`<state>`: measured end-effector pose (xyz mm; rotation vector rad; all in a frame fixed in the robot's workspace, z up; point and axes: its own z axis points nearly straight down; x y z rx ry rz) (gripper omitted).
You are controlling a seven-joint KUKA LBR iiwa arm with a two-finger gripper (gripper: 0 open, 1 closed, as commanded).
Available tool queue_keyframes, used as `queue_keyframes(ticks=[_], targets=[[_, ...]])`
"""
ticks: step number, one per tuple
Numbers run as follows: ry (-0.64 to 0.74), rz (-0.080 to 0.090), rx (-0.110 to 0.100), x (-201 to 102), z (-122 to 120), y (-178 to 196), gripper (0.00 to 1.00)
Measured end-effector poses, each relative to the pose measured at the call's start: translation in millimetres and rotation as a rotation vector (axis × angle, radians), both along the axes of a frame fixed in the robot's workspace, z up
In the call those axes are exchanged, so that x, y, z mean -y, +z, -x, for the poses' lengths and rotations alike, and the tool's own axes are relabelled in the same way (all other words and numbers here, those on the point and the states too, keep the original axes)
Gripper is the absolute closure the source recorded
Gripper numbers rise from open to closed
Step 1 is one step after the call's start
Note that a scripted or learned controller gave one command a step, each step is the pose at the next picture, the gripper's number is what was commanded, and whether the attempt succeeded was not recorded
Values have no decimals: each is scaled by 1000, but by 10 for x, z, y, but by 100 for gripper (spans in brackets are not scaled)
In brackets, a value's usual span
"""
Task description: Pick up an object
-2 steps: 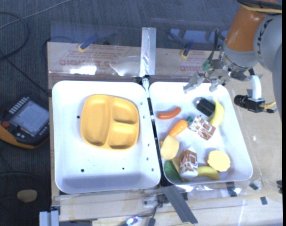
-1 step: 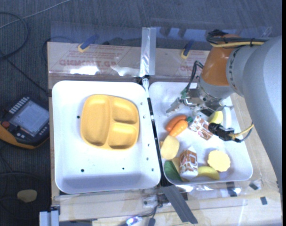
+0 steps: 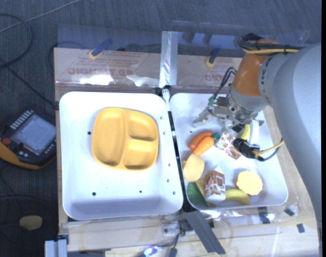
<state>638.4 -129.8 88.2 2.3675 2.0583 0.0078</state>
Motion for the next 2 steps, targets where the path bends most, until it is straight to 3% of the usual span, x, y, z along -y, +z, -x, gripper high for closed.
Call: queue_keyframes(ticks=[1, 2], targets=[[96, 4, 2, -277, 557, 14, 0], [96, 0, 6, -293, 540, 114, 100]])
